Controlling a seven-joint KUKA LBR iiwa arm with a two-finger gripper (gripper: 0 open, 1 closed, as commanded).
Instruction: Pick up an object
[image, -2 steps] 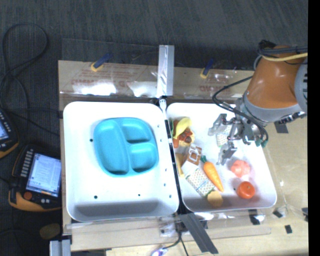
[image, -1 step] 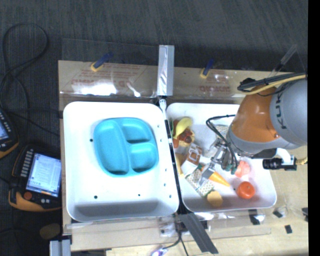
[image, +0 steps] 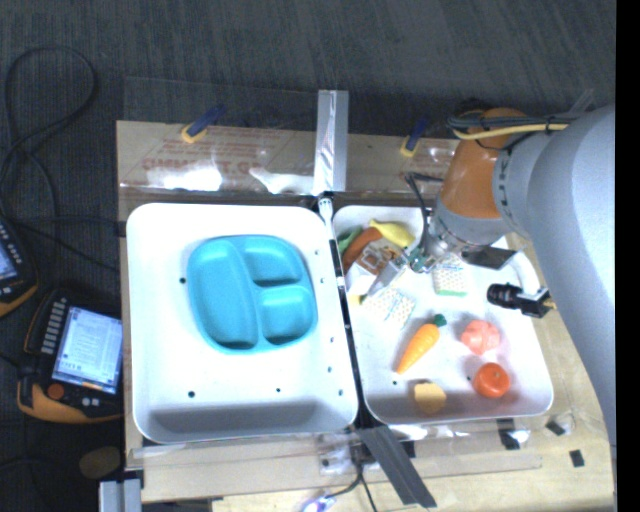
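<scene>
From my remote seat I read the desk (image: 140, 150) from its near edge outward. Closest to me in the right bin (image: 455, 405), at about 6 o'clock, lies a tan-and-yellow piece (image: 429, 397), and just to its right an orange-red round fruit (image: 491, 380). Above that sits a pink round item (image: 481, 336), and at the bin's centre a toy carrot (image: 418, 345) lies tilted, its green tip toward 1 o'clock. A small white patterned packet (image: 392, 306) rests just beyond the carrot, toward 11 o'clock. In the left bin (image: 150, 300) a blue divided tray (image: 251, 290) sits near the middle. Farther back in the right bin, around 11 o'clock, a brown item (image: 362, 249), something green (image: 348, 241) and a yellow banana-like piece (image: 392, 233) crowd together. The end effector (image: 421, 258) hangs low beside that cluster, above a white-and-green packet (image: 449, 278); I cannot tell whether it is spread or pressed together, and I see nothing gripped in it.
</scene>
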